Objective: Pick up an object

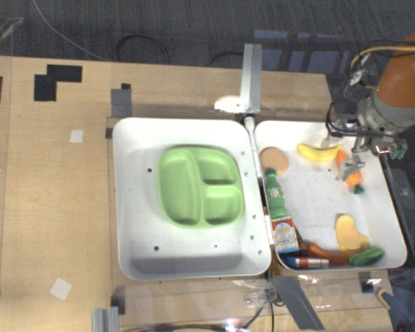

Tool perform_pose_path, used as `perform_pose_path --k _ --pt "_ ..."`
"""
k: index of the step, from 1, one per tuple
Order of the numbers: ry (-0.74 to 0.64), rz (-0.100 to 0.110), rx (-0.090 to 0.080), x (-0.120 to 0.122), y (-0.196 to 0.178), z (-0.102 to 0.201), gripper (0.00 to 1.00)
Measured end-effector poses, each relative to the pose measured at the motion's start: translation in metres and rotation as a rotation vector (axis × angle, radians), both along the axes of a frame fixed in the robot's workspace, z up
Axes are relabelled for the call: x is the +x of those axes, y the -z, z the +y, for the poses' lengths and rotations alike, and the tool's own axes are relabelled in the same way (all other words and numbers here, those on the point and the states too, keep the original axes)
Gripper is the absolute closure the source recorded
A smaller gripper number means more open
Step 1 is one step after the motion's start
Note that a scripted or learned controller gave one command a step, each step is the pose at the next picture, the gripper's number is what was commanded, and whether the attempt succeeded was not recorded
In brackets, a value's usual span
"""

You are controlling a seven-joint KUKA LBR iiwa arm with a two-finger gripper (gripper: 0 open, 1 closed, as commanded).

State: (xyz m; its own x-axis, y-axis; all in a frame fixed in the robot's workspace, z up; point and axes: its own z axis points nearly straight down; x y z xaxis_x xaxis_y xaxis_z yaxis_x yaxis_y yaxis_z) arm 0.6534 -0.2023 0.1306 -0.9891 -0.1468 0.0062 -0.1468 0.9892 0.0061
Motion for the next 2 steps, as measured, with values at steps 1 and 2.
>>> perform_pose_path --k 1,2 --pt "0.057 -0.02 -0.007 -0.014 0.042 -0.002 0.0" --pt "0.049 -0.033 -0.009 -0.009 0.027 0.0 1.0"
